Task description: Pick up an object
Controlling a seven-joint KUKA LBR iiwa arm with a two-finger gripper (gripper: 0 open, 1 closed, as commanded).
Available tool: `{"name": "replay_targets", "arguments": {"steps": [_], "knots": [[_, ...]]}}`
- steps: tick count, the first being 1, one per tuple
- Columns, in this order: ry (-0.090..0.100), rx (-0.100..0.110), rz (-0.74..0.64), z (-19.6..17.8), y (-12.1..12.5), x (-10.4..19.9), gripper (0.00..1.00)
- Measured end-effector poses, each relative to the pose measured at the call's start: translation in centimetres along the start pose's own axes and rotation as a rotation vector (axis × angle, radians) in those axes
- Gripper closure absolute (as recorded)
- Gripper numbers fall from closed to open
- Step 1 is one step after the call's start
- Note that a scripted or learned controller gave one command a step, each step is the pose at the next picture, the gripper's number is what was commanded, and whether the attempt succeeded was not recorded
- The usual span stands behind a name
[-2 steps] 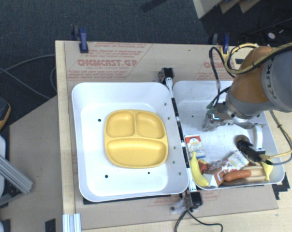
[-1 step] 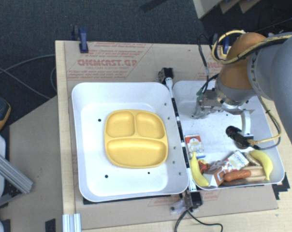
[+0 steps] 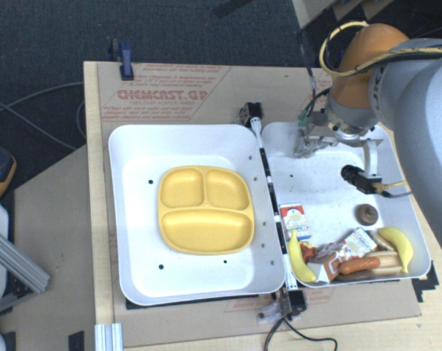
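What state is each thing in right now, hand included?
Hand: low over the right bin's far end, nothing seen between its fingers.
Yellow tray: flat, right way up, in the left bin.
Two bananas: lying at the right bin's near end.
Hot dog: lying between the bananas.
Small carton: lying flat by the divider.

The worktop (image 3: 96,196) is a light brown board with red writing near its back edge. Two white bins sit on it, side by side and touching. The left bin (image 3: 133,269) is the bigger one, and the right bin (image 3: 279,141) is beside it. A blue clamp (image 3: 124,58) grips the back left corner.
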State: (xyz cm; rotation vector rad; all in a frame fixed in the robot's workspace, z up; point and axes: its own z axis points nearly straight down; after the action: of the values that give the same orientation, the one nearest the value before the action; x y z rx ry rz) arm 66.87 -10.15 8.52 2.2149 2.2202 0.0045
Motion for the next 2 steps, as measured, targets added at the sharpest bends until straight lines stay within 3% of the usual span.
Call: {"name": "replay_targets", "arguments": {"steps": [1, 2], "knots": [[0.004, 0.014, 0.005, 0.1, -8.2, 0.5, 1.00], [0.002, 0.003, 0.001, 0.0, -5.9, 0.8, 1.00]]}}
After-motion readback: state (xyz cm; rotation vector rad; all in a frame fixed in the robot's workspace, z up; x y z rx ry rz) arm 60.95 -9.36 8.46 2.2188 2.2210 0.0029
